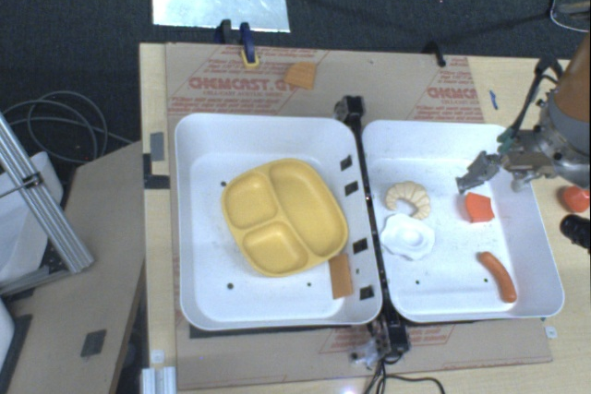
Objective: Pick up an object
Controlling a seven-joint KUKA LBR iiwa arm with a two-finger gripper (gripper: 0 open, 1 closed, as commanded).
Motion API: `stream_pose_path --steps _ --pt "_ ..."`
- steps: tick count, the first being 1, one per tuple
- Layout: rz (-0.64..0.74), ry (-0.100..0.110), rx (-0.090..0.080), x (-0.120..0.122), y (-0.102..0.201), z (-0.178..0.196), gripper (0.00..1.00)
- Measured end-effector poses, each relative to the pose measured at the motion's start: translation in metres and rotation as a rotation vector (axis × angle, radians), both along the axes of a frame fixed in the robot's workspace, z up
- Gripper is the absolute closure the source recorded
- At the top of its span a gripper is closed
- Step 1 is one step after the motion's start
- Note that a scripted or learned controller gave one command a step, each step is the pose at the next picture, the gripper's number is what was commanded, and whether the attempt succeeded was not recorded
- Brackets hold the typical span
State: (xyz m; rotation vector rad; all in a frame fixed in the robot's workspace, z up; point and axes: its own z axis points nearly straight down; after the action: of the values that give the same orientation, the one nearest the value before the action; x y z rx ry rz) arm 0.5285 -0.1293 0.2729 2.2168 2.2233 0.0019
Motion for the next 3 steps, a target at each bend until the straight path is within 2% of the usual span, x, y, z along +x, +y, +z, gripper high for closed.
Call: stream_pose_path --steps 1,2,3 --pt "-0.008 0.01 0.001 -0.036 -0.074 -0.183 0.0" --pt "-0.002 -0.001 -0.001 -0.032 -0.071 -0.165 1.0" --pt "0.014 -0.007 0.005 -0.034 0.069 -0.084 1.0"
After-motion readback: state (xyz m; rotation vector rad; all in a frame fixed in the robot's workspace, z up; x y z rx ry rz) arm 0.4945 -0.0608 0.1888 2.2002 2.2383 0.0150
